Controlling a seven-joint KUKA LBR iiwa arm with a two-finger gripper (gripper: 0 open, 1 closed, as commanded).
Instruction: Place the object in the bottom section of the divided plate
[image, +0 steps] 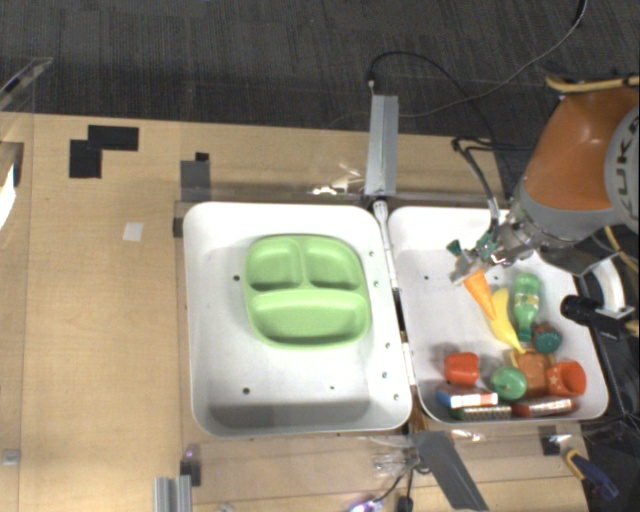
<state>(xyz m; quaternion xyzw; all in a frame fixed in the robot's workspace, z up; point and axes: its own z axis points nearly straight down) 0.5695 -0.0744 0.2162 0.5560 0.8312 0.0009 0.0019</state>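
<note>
A green divided plate (303, 290) lies in the left bin (215, 250), its wide bottom section toward the front and two smaller sections at the back. My gripper (478, 256) hangs over the upper part of the right bin (425, 260), right above an orange carrot-shaped piece (481, 291). Nothing shows between its fingers. The arm's orange band (572, 150) rises to the right.
The right bin's front holds several toys: a yellow piece (503, 318), a green bottle (524, 302), a red-orange cup (462, 369), a green ball (508, 381), a brown block (533, 372), an orange cup (566, 377) and flat bars. A metal divider post (380, 145) stands between the bins.
</note>
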